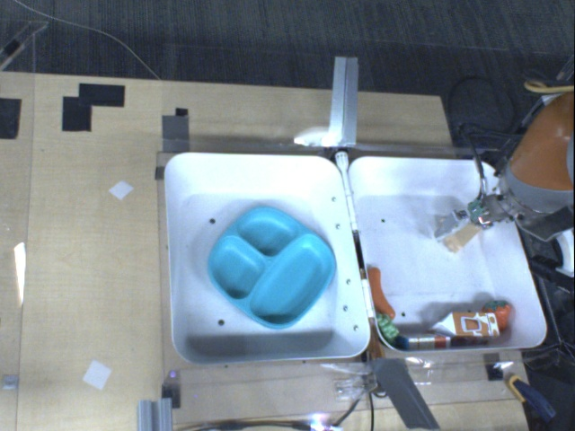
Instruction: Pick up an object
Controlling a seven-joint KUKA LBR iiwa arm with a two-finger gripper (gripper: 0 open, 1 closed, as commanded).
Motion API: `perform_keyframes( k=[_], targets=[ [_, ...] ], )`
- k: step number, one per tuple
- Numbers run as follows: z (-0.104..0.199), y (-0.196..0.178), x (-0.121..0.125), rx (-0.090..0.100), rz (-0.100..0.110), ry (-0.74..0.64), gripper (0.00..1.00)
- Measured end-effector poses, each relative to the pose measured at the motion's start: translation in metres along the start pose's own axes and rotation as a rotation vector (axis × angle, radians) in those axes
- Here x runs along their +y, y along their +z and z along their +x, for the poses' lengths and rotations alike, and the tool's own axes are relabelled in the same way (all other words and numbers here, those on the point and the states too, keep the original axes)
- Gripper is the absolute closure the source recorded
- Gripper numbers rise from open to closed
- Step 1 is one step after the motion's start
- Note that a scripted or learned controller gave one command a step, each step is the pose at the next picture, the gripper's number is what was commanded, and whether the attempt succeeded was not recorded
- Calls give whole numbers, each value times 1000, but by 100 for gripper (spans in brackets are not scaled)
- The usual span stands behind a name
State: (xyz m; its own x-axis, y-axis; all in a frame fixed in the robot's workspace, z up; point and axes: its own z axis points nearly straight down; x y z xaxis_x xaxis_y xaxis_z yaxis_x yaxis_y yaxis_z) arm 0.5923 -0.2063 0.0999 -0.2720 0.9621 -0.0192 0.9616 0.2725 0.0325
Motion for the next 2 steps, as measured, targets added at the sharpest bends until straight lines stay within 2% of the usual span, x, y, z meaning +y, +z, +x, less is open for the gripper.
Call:
perform_keyframes(
  k=[1,2],
  targets=[
    [1,11,-1,12,22,7,0],
    [1,-1,2,11,16,5,100]
  ],
)
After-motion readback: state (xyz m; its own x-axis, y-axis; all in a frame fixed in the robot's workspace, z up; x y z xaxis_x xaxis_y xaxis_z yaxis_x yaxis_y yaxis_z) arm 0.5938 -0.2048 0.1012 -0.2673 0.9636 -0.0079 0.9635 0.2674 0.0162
